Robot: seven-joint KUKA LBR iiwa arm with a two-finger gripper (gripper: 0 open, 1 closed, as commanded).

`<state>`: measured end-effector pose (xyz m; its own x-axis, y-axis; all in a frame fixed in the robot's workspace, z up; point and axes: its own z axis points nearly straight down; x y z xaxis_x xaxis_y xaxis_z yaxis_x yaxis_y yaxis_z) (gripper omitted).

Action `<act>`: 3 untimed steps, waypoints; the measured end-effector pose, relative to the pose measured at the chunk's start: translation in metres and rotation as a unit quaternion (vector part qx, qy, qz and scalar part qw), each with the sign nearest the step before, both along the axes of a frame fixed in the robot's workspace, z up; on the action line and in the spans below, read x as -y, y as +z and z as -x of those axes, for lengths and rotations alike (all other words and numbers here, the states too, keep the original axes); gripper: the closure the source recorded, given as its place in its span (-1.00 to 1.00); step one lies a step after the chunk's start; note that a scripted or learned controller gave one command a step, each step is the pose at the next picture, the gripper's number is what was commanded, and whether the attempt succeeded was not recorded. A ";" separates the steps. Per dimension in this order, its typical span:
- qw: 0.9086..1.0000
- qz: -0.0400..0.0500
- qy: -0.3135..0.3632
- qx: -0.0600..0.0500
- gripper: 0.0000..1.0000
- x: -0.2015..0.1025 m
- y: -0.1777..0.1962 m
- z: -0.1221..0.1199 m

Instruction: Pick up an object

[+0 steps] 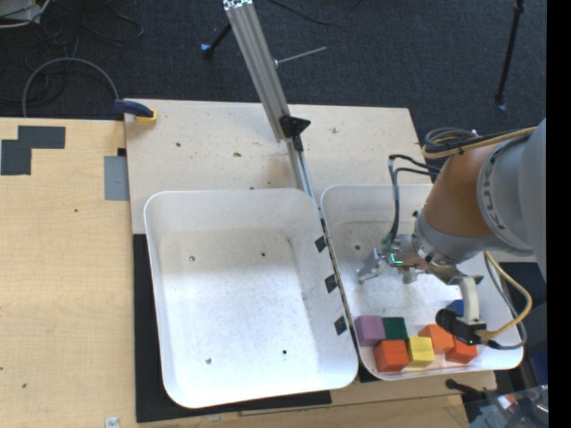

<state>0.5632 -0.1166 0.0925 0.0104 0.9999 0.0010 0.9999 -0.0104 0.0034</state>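
Nothing lifted yet, judging by how things lie: all the blocks rest on the floor of the right bin (357, 205), bunched in its near corner. Gripper (390, 267) poised over the middle of that bin, above and to the far side of the cluster, apart from every block, with nothing seen between its fingertips; whether released or clenched, impossible to tell from this slant, the metal end too small and blurred. Pick itself entirely left to do: choosing a block, coming down over it, closing, raising. Candidates packed tight: purple block (369, 330) at the left end, dark green block (394, 328) just beside it, red block (390, 355) in front of those two and touching the yellow block (420, 351), then two orange blocks (438, 336) (460, 352) further right, partly crossed by a black cable from the wrist. A blue piece (456, 308) peeking out behind the arm, mostly hidden. All small, cube-like, plain-coloured, hard-edged by the look of them. Crowding likely to make a clean grasp awkward, with little room for fingers between neighbours. Left bin (169, 239) alongside, not involved.
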 end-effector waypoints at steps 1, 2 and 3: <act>1.000 0.000 0.000 0.000 -1.00 0.000 0.000 0.000; 1.000 0.000 -0.001 0.000 -1.00 0.000 0.000 0.000; 1.000 0.000 -0.001 0.000 -1.00 0.000 0.000 0.000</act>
